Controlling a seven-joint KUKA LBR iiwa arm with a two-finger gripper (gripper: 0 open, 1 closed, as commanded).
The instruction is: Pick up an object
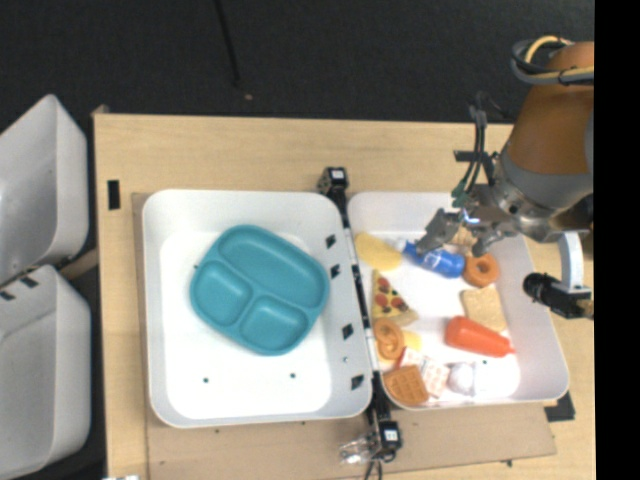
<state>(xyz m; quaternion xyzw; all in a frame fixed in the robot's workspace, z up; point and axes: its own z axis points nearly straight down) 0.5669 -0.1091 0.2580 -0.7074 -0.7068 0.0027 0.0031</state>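
The grey arm with its orange band is reaching in from the right side of the bench [120,158] and is hanging over the far part of the right bin [545,368], with the gripper [462,230] sitting just above the toys there. Its two dark fingers are standing spread apart, with nothing between them. Just below the fingertips a blue bottle-shaped toy [436,260] is lying on its side near the far edge of the right bin, and a small brown doughnut [482,270] is resting just beside it, toward the bin's right edge. A pale yellow piece [376,252] is lying in the far left corner of that bin, touching the blue toy's end. Nearer the middle, a pizza slice [390,300] is lying against the left wall, a piece of toast [486,306] is lying by the right side, and an orange carrot [478,337] is lying across the bin close to the toast. Along the near edge a waffle-like biscuit [407,384] and a white wrapped item [455,376] are crowding together. In the left bin [170,388] a teal divided plate [260,288] is lying flat near the centre.
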